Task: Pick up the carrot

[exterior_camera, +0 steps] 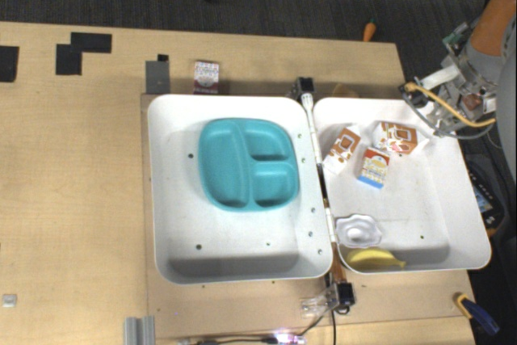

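Gripper [426, 98] at the far right corner of the right bin [436, 198], over its rim; whether it is wide or narrow cannot be told, as cables and wrist hardware mask it. A small orange object, apparently the carrot [369, 31], lies outside both bins on the far edge of the bench [73, 198], to the gripper's left and beyond it, well apart. Right bin: three cartons [373, 167] near the gripper, one white cup [358, 231] and one banana [376, 258] at the near wall. Left bin [174, 238]: one teal divided plate [246, 164]. The arm [487, 52] enters from the right, orange band uppermost, wrist angled down toward the bin corner.
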Tool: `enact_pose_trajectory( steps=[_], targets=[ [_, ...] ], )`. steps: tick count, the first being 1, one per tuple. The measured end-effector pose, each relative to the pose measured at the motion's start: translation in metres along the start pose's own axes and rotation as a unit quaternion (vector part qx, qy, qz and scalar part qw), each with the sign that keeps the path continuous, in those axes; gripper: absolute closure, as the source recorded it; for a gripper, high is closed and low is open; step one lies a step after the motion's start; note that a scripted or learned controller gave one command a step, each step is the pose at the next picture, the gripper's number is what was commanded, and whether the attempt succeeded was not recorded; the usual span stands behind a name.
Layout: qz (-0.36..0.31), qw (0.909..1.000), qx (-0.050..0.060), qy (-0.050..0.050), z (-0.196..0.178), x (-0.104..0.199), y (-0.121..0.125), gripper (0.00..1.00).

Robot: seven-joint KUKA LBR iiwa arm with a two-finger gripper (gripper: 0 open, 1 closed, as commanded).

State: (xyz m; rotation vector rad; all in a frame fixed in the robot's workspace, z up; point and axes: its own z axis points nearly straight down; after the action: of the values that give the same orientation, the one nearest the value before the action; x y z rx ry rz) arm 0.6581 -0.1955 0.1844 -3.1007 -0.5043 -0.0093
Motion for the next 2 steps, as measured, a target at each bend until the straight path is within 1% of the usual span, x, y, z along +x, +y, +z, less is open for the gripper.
enact_pose_trajectory(
  steps=[1, 2],
  targets=[
    [0.04, 0.9992, 0.0, 0.0, -0.055, -0.017, 0.004, 1.0],
    [0.056, 0.9984, -0.001, 0.0, -0.114, -0.074, -0.014, 1.0]
  ],
)
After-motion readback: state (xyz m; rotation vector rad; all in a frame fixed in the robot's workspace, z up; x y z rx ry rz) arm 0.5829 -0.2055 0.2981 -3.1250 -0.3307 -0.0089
